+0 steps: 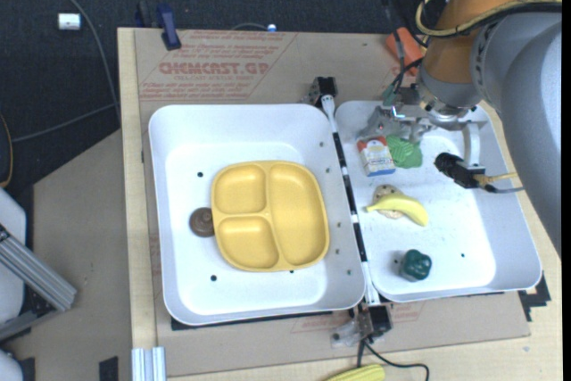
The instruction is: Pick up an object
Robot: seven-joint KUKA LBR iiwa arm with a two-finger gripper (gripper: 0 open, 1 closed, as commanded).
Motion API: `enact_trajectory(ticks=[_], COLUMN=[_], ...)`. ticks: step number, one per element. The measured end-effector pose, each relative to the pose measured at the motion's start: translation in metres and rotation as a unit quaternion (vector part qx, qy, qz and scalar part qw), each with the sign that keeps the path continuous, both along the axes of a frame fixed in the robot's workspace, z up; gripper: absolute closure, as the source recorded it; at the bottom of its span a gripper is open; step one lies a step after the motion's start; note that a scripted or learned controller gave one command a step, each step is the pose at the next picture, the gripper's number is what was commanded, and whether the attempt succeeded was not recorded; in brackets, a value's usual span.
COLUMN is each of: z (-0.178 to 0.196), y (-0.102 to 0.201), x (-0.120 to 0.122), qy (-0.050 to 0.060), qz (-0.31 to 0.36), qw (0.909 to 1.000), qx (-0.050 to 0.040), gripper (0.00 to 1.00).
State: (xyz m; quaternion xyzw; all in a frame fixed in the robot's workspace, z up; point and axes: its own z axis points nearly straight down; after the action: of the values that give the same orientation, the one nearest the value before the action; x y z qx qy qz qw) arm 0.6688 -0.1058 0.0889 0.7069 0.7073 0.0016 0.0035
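A: What occupies the bench, by descending size?

B: The grey arm with orange band (486,31) enters from the right. The left shallow white bin (174,147) holds a yellow three-compartment plastic plate (268,215), with a small brown round object (202,222) touching its left edge. The right shallow white bin (508,254) holds a yellow banana (399,208), a small white carton (377,156), a green leafy item (408,155) and a dark green pepper-like toy (415,264).

A: And the gripper (406,122)?

B: It hangs just above the carton and green item; how far open it is, or any hold, cannot be made out.
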Motion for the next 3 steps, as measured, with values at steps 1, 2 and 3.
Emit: enact_trajectory(ticks=[1,2,3], z=[0.000,0.000,0.000], y=[-0.004,0.006,0.009], x=[0.000,0.000,-0.001], qy=[0.000,0.000,0.000], qz=[0.000,0.000,0.000], qw=[1.0000,1.0000,1.0000], qx=[0.0014,0.0001,-0.0003], gripper=[0.00,0.00,0.00])
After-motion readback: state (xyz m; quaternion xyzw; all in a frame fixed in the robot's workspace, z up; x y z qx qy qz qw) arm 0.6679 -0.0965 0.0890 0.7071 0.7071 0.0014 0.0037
